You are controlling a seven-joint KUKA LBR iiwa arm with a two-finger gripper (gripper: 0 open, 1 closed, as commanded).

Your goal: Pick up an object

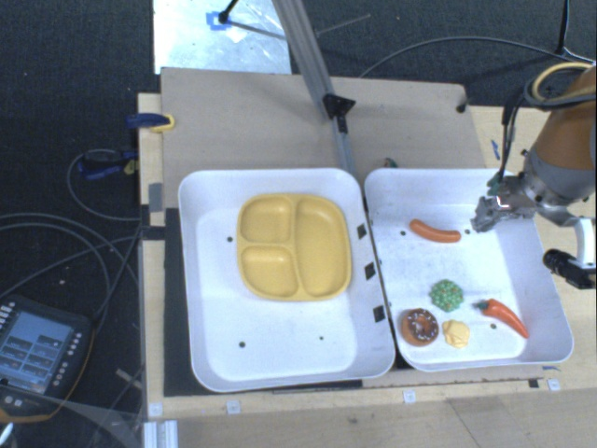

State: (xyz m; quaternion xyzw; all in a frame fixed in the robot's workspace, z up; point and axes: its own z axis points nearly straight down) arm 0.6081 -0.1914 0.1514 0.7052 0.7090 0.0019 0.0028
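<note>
Orange and glossy, the sausage [436,232] lies in the upper part of the right bin [550,343], right of frame centre, and it is the nearest thing to the gripper [487,215], which sits just beside its right end near the bin's upper right wall. Whether the gripper is clenched or released I cannot tell; nothing shows within it.

Lower in the same bin, well apart from the gripper, sit a green broccoli [447,295], a brown doughnut [421,326], a small yellow piece [456,333] and a carrot [505,316].

The likely trouble is a miss: the sausage is round and smooth, so a grip off its middle could roll it aside or squeeze it out. Coming down this near the bin wall could also catch the rim. The lower items lie close together, so a grab there might nudge a neighbour.

At frame centre-left, the left bin [201,343] holds a yellow divided plate [294,246]. Both bins rest on a pale wooden bench [242,119] over dark carpet [65,63], with loose cables [89,241] and a control tablet [33,348] at lower left.
</note>
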